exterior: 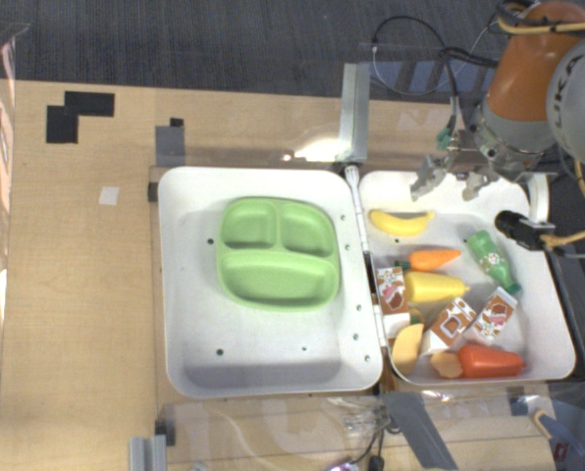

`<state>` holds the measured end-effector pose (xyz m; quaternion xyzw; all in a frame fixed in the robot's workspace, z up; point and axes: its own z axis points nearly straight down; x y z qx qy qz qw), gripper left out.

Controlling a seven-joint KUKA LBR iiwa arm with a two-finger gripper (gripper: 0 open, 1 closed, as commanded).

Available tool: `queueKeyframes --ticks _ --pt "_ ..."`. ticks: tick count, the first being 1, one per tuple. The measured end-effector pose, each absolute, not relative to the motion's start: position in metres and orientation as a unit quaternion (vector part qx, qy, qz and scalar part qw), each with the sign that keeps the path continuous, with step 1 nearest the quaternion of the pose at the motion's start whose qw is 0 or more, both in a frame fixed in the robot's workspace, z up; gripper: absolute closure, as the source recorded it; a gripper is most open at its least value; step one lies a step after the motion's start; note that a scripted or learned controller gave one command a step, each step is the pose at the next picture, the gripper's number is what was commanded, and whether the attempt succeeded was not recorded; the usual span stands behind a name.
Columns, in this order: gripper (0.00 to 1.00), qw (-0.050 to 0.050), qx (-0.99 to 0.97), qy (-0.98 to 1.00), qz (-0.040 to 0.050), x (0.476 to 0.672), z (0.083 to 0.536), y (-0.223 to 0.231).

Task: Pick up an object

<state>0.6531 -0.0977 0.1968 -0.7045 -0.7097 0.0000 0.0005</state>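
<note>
Above the right bin's (558, 346) far edge hangs the tool (452, 177), metal fingers spread wide, holding nothing. Just below it lies a curved, smooth yellow banana (400, 222), near a tapered orange carrot (436, 259).

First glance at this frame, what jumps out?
The green divided plate sits alone in the left bin. The right bin is crowded with toy food: a banana, a carrot, small cartons. The gripper hangs over that bin's far edge, holding nothing.
</note>
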Motion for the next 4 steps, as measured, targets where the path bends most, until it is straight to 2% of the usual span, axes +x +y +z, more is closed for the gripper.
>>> queueKeyframes --ticks 1,2,3,4 --pt "0.00 -0.001 -0.723 -0.691 -0.0013 0.654 0.098 -0.096" --pt "0.00 -0.004 -0.706 -0.709 -0.0036 0.600 0.088 -0.138" --pt "0.00 -0.008 -0.606 -0.795 -0.0057 0.553 0.090 -0.108" --pt "1.00 -0.008 -0.605 -0.796 -0.0085 0.556 0.099 -0.105"
